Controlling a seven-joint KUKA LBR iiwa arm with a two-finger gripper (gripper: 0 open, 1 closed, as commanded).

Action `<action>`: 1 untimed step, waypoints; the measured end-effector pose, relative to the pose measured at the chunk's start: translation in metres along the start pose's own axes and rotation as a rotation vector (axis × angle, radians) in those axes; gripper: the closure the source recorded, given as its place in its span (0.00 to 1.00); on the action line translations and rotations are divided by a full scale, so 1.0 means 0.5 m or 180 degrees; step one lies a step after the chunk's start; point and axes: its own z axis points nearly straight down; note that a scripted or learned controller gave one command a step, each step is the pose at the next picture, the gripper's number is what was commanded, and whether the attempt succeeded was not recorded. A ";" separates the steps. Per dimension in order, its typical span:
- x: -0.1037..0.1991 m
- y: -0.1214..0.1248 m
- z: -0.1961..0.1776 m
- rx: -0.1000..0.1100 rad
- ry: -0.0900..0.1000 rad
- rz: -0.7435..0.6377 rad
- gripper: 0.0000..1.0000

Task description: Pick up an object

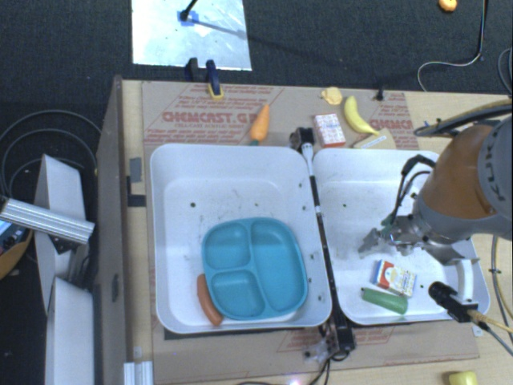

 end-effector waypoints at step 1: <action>-0.060 0.183 -0.087 -0.0060 -0.0027 0.0000 0.00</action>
